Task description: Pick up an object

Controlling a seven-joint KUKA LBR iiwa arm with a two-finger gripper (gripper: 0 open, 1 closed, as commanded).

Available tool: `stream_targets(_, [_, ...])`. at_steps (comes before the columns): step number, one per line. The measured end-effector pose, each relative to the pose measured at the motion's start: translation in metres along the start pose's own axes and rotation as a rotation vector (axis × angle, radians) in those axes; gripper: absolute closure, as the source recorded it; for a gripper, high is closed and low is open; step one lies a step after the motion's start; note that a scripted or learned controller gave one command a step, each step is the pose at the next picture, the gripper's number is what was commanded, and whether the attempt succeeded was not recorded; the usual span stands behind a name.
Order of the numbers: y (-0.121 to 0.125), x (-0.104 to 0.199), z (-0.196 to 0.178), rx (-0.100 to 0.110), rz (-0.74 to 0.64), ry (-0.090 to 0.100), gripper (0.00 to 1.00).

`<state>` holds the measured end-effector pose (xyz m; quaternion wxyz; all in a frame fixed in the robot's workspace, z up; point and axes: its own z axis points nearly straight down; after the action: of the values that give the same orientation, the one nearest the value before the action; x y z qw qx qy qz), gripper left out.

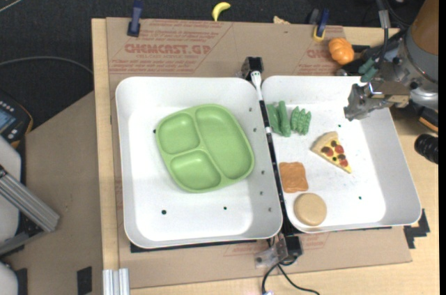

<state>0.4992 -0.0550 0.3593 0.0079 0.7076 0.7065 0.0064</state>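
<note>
The right bin [390, 168] holds several toy foods: a green ridged piece [290, 119] near its left wall, a pizza slice [333, 150] in the middle, an orange-brown square [293, 176] and a tan round disc [309, 209] at the front left. My gripper [357, 107] hangs over the bin's back right part, above and to the right of the pizza slice. Nothing shows between its fingers. The left bin [139, 168] holds a green divided plate [203, 147].
Both bins sit on a cardboard sheet [167, 49] held by blue clamps [134, 18]. A small orange toy [341, 50] lies behind the right bin and a yellow banana [220, 9] beyond the cardboard's back edge. A black bar [256, 77] sits between the bins.
</note>
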Motion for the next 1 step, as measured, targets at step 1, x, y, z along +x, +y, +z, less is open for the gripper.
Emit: stream_targets(1, [-0.0216,0.0088,0.0309,0.025,-0.001,0.003,1.0])
